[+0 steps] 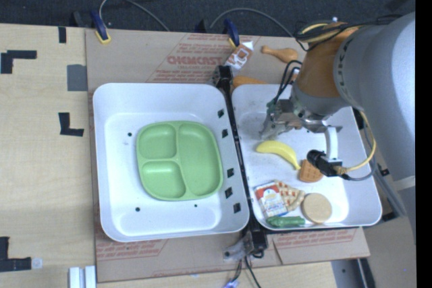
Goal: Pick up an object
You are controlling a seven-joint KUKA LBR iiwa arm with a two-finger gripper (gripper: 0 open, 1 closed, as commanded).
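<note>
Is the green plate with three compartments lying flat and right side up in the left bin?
Yes. The green plate lies flat, right side up, in the left bin: its three compartments face upward.

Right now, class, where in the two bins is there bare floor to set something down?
Free: the left bin floor all round the green plate. Crowded: the right bin, with the banana, the cookie and the tool above its near half.
</note>
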